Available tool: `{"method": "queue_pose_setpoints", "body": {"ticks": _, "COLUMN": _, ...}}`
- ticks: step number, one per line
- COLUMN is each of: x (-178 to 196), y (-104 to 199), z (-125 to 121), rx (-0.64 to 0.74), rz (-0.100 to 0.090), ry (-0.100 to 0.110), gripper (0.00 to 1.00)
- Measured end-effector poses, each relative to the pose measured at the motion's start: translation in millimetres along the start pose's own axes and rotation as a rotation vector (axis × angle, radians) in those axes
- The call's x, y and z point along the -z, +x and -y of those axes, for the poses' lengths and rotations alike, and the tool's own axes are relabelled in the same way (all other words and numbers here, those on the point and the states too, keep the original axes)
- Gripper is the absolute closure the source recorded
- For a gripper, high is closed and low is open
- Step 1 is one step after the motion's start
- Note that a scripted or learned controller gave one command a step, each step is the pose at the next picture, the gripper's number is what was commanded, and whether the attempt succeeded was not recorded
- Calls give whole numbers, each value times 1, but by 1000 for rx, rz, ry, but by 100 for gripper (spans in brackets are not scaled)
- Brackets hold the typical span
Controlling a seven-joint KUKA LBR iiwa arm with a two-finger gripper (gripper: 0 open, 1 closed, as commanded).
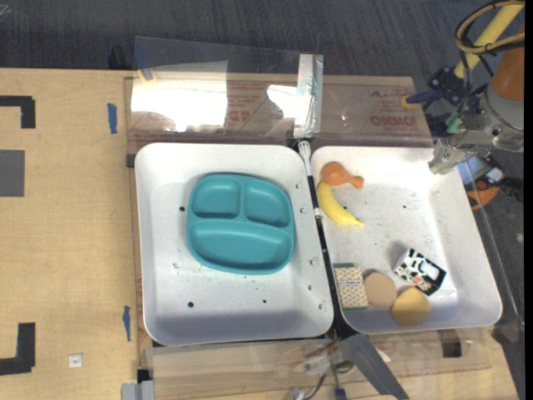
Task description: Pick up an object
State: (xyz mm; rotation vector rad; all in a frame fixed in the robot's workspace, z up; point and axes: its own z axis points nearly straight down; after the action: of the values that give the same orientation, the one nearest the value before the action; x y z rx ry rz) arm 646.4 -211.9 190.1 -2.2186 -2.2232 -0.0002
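Note:
In the right bin [450, 223] lie a yellow banana [336, 206], an orange toy [340, 176] just behind it, a black-and-white packet [418, 271], a tan round object [380, 289], a yellow-brown round object [410, 306] and a speckled beige square [350, 286]. My gripper [450, 152] hangs at the far right corner of that bin, over its rim and apart from every object. Nothing shows between its fingers.
The left bin [158, 248] holds a teal divided plate [241, 222]. A clear plastic wall [250, 102] stands behind both bins. Cables and the arm's orange band [510, 75] crowd the upper right. Wooden bench surface [58, 223] spreads to the left.

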Motion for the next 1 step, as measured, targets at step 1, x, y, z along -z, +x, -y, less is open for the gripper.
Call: {"method": "queue_pose_setpoints", "body": {"ticks": 1, "x": -98, "y": -8, "z": 74, "rx": -183, "rz": -1, "ry": 7, "gripper": 0}}
